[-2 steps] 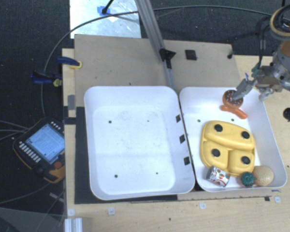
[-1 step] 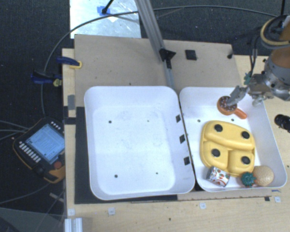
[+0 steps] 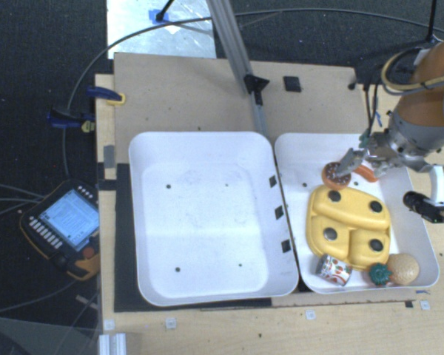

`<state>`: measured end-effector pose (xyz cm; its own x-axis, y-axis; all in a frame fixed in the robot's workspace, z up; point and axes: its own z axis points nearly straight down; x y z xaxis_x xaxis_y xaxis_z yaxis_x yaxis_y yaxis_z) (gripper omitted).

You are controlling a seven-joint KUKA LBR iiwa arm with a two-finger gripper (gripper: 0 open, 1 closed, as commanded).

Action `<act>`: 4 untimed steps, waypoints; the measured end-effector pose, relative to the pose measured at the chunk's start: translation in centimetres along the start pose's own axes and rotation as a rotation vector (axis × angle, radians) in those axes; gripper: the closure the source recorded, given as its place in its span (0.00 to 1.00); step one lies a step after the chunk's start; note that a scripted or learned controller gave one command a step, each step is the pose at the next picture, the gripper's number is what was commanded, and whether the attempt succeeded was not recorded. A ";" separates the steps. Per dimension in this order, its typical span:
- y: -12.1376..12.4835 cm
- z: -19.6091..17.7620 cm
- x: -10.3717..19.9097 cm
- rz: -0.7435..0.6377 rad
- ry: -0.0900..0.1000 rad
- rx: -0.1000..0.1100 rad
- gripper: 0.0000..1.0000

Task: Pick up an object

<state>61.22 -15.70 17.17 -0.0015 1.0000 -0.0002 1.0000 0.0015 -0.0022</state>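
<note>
The right bin point(image 3: 296, 154) holds several objects. A large yellow moulded piece point(image 3: 348, 224) with dark round holes lies in its middle. A small brown disc point(image 3: 331, 174) sits at the far side, with an orange piece point(image 3: 367, 174) just to its right. Along the near edge are a small printed can point(image 3: 333, 269), a teal lump point(image 3: 379, 274) and a tan ball point(image 3: 404, 267). My gripper point(image 3: 345, 168) reaches in from the right, low over the far part of this bin, its tip at the brown disc. I cannot tell whether it touches the disc.
The left bin point(image 3: 144, 198) stands beside the right one, sharing a middle rim with black clips point(image 3: 279, 212). A slanted metal pole point(image 3: 233, 39) crosses the back of the bench. A black attachment point(image 3: 427, 207) juts from the arm over the right bin's edge.
</note>
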 end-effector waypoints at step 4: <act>1.5 -7.9 0.9 -0.005 -0.001 -0.011 1.00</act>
<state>62.72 -14.77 25.02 -0.0067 1.0000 -0.0012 0.9999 0.0067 0.0083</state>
